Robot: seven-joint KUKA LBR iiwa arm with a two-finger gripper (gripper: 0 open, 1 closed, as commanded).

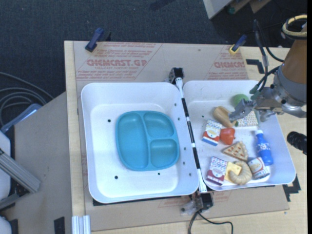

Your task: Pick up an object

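Nothing grabbed yet: gripper hovers at upper right of the frame over the right bin, finger state unclear, pick still pending.

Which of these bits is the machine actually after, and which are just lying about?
Belonging to the job:
- pincer, over the right bin
- things it could pick: green ball, bread roll, milk carton, tomato, blue bottle, waffle slice

Just lying about:
- blue divided plate in the left bin
- blue clamp
- cables
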